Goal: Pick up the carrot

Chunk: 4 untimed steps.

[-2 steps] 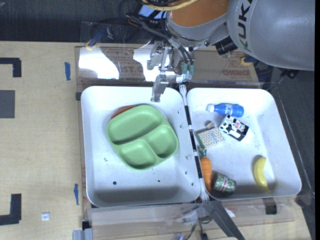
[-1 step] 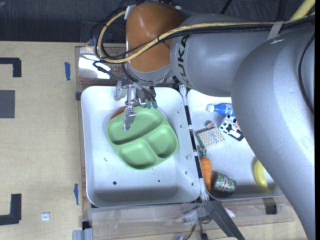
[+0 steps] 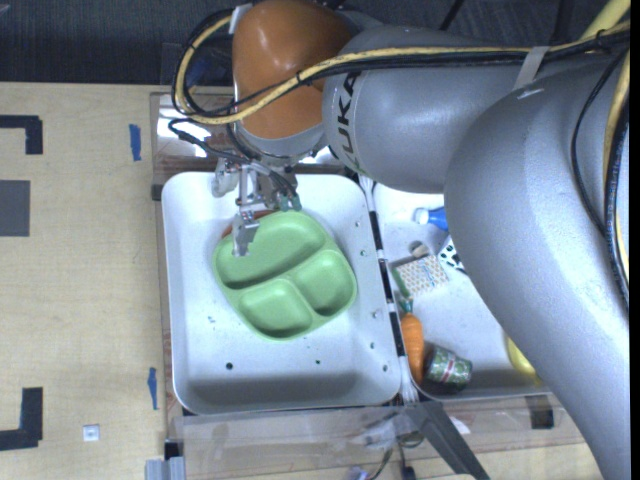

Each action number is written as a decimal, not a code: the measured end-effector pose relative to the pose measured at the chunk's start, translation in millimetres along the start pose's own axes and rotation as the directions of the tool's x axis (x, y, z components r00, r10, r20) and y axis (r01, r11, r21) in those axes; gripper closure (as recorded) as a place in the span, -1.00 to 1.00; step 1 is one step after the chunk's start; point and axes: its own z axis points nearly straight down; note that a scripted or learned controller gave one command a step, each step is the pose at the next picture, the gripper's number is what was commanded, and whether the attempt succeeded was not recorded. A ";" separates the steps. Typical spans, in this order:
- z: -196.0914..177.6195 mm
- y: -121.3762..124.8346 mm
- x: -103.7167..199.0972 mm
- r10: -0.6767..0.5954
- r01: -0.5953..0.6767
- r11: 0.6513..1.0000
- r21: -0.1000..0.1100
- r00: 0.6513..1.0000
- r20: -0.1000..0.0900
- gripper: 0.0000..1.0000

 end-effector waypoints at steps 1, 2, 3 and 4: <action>-8.6 -0.3 -2.2 0.005 -0.005 1.000 -0.006 1.000 0.005 1.00; -12.0 -0.1 -0.3 -0.052 0.052 0.999 0.000 0.999 0.001 1.00; 14.7 -73.1 13.5 -0.238 0.238 0.971 -0.001 0.971 -0.004 1.00; -26.8 -87.4 15.3 -0.232 0.232 0.973 0.000 0.973 0.000 1.00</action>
